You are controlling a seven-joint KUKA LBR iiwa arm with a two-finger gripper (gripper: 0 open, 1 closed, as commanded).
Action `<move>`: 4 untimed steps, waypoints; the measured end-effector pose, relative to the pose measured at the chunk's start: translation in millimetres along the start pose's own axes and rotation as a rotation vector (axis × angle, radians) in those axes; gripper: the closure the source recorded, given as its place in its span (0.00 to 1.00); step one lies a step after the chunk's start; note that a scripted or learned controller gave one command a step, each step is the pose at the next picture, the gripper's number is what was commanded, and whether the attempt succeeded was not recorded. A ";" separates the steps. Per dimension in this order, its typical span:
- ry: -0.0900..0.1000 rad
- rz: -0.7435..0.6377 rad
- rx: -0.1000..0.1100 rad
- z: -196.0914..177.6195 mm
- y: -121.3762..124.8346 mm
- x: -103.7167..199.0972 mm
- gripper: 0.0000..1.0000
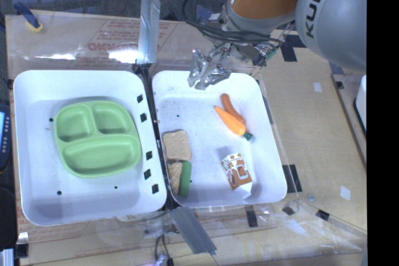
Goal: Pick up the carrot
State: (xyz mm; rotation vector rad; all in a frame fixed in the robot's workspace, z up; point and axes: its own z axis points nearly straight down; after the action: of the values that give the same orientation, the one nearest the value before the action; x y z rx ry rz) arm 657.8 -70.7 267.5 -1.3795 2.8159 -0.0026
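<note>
My gripper (206, 75) hangs empty (how far open, I cannot tell), and could grab the sausage (231, 105) touching the carrot (230, 121).

Orange tapered toy carrot (230, 121) with a small green stem end, lying flat and slantwise on the floor of the right-hand white bin (268, 134), thin tip up-left, stem end toward lower right.

Robot lab: KUKA arm (330, 3), 2 taped-down white bins (25, 134), toy food.
</note>
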 end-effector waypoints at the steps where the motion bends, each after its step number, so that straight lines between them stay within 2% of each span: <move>1: 0.005 0.261 -0.004 24.2 -3.6 6.3 1.00; 2: 0.001 -0.421 -0.003 -1.8 11.8 28.7 1.00; 3: 0.001 -0.413 -0.005 23.4 -4.6 7.4 1.00; 4: 0.005 0.096 -0.005 40.5 10.3 24.4 1.00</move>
State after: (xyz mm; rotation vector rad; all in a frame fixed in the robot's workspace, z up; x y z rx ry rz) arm 634.9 -83.7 226.9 -1.2457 2.8847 0.0016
